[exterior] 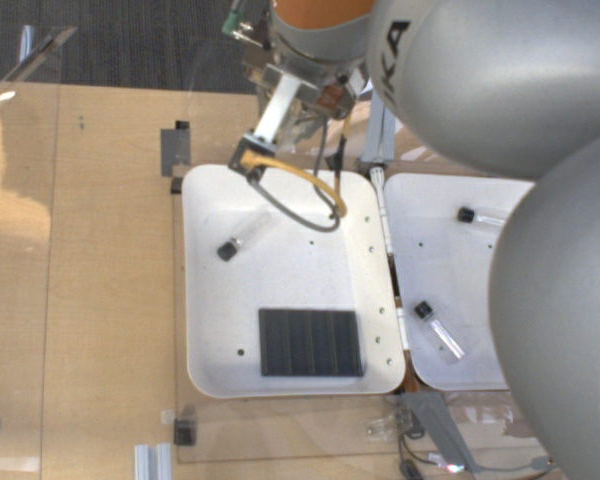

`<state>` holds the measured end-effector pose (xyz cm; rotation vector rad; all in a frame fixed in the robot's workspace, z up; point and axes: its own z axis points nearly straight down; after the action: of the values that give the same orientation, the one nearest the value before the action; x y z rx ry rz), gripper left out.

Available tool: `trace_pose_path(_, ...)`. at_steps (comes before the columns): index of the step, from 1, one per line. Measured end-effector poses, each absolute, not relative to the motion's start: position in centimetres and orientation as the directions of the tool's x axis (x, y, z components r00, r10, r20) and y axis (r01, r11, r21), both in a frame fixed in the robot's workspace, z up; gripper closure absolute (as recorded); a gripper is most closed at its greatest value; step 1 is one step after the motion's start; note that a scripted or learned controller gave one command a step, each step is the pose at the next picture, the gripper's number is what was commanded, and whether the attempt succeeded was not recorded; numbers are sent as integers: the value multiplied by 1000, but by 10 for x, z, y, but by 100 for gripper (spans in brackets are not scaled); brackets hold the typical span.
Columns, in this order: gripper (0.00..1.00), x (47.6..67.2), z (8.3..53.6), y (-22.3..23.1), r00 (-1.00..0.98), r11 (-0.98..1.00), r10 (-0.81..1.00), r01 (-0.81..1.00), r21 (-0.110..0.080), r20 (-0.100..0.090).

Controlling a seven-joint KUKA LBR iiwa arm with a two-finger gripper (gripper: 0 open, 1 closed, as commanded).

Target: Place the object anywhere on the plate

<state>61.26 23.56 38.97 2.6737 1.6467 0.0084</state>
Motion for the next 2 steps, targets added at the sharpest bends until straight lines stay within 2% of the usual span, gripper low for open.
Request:
trace_pose_path(1,100,502,421,215,298,-298,955,955,5,4)
trace_pose_path(2,100,519,330,226,-252,252,968,968,3,1)
